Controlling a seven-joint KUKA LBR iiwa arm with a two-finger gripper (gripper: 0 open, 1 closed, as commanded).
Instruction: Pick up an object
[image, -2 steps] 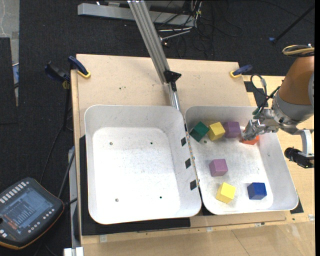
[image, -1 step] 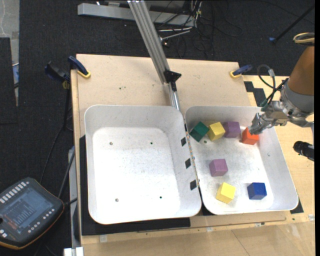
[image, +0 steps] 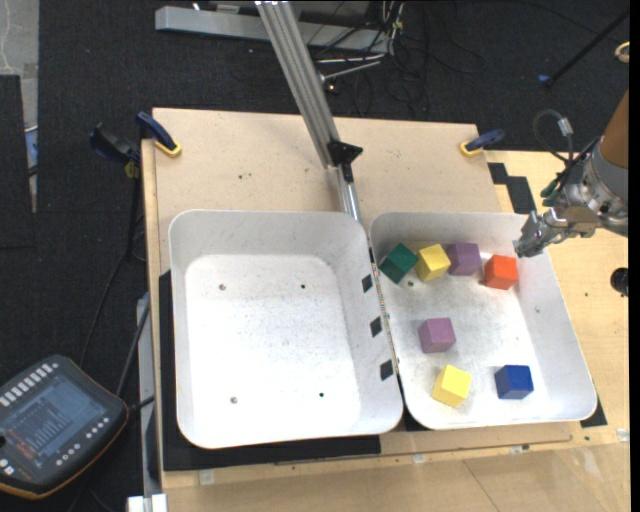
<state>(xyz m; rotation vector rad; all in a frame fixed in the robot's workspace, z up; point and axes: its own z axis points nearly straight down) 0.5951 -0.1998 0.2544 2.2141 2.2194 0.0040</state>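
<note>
A light wooden bench (image: 300, 160) carried two shallow white plastic bins. In the right bin (image: 560, 330), a small orange cube (image: 501, 271) lay near the far right edge, beside a purple cube (image: 465, 258), a yellow cube (image: 434, 262) and a green cube (image: 399, 263). The gripper (image: 530, 243) hovered just right of the orange cube, grasping nothing; its finger state could not be determined.

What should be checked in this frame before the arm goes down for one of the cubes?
1. Gripper carries nothing: ok, nothing is seen in it.
2. Gripper near a target: ok, it sits over the right white bin's upper right rim, close to the orange cube.
3. Orange cube free to grasp: ok, apart from the purple cube.
4. Green cube and yellow cube free: not ok, they touch.
5. Finger opening: cannot tell.
</note>
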